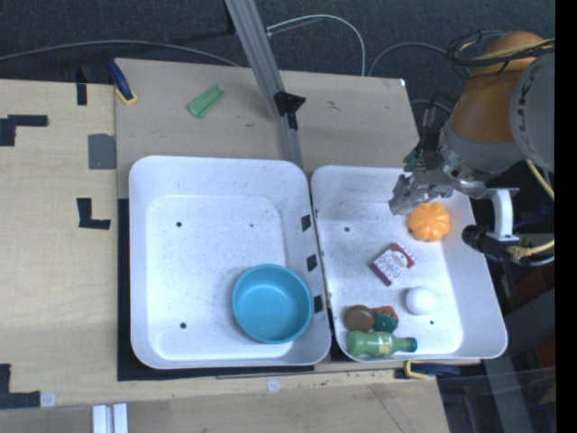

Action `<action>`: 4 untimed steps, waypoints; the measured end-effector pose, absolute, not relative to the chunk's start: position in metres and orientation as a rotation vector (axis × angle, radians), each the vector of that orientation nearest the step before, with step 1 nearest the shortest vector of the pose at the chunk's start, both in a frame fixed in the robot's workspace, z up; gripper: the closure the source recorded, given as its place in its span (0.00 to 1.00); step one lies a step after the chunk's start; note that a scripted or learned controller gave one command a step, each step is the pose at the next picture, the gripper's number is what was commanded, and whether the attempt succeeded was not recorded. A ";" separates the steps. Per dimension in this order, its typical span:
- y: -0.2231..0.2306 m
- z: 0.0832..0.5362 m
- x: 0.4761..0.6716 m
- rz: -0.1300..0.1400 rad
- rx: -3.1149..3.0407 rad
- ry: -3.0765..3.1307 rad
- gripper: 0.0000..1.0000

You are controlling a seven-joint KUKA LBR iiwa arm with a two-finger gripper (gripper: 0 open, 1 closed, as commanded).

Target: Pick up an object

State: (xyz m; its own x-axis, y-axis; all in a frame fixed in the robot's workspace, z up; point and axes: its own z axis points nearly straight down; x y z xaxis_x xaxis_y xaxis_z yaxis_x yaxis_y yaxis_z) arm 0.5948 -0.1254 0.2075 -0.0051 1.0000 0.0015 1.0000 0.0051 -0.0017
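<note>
My gripper (pixel 410 192) hangs over the upper part of the right bin (pixel 356 197), just above and left of an orange pumpkin-like fruit (pixel 430 222). Nothing shows between its fingers. Lower in the same bin lie a red packet (pixel 392 263), a white egg (pixel 420 300), a brown ball (pixel 359 317), a small red and green toy (pixel 386 317) and a green bottle (pixel 381 343) on its side. A blue bowl (pixel 271 302) sits in the lower right of the left bin (pixel 180 197).
A grey pole (pixel 261 52) slants across the bench above the seam between the bins. A green block (pixel 205 101) lies on the bench behind the left bin. Cables run near the arm at the right.
</note>
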 end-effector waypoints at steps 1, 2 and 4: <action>-0.067 0.220 0.596 -0.003 -2.212 -2.228 1.00; -0.009 0.231 0.597 -0.002 -2.211 -2.228 1.00; 0.099 0.225 0.596 0.003 -2.212 -2.227 1.00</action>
